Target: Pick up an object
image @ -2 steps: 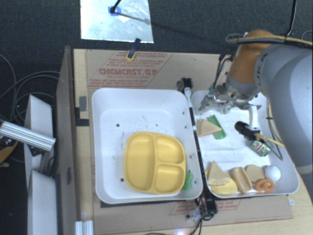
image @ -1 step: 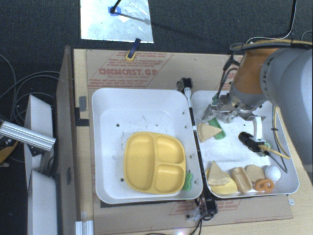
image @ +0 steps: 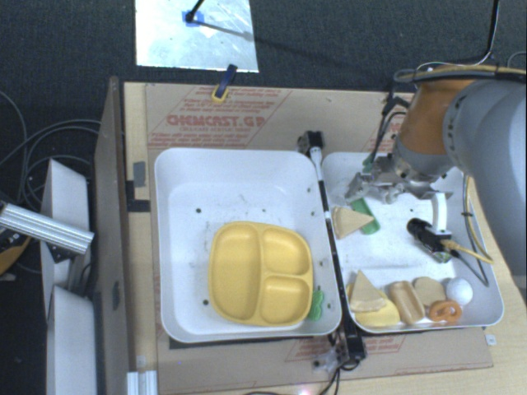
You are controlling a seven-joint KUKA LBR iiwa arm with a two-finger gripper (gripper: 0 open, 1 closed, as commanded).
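L bin (image: pixel 247 179): yellow 3-section plate (image: pixel 262 271), flat, near-centre; small green piece (image: pixel 317 304) at its right edge. R bin (image: pixel 387 257): pale wedge (image: pixel 351 220) touching green bit (image: pixel 369 223), far-left. Along near wall, L to R: yellow wedge (image: pixel 368 300), tan roll (image: pixel 405 301), beige slice (image: pixel 428 288), orange ring (image: pixel 445 310), white ball (image: pixel 459 290).

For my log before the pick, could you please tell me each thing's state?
yellow plate: right side up in left bin.
claw: poised over the right bin.
pale wedge: lying flat, by right bin's left wall.
green piece: lying beside the wedge, under the claw.
bread roll: lying at right bin's front.
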